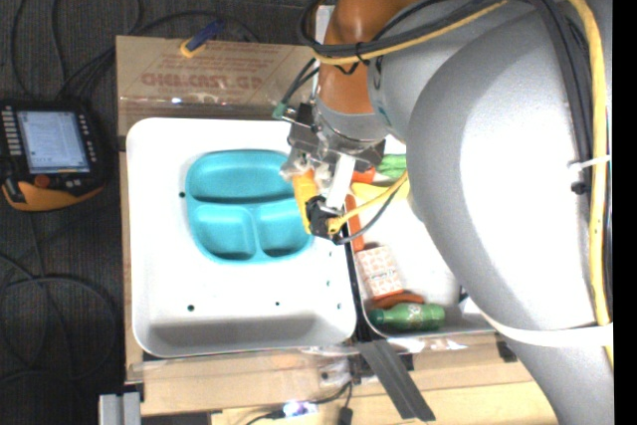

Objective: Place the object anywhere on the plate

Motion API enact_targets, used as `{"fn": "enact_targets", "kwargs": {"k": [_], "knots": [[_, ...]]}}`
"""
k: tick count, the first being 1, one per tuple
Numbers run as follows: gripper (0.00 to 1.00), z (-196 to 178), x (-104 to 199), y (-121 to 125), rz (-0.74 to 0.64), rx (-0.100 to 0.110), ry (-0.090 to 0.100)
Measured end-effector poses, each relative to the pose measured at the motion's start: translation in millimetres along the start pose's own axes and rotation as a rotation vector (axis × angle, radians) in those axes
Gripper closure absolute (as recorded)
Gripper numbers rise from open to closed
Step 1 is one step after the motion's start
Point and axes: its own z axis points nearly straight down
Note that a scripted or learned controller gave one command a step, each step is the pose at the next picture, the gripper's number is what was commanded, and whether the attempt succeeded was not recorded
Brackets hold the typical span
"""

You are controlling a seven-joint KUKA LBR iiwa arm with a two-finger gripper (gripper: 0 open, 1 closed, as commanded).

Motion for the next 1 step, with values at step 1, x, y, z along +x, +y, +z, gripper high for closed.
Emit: {"fn": "enact_targets", "kwargs": {"k": [1], "knots": [[0.00, 0.0, -0.1, 0.1, 0.000, -0.001, -0.001]]}}
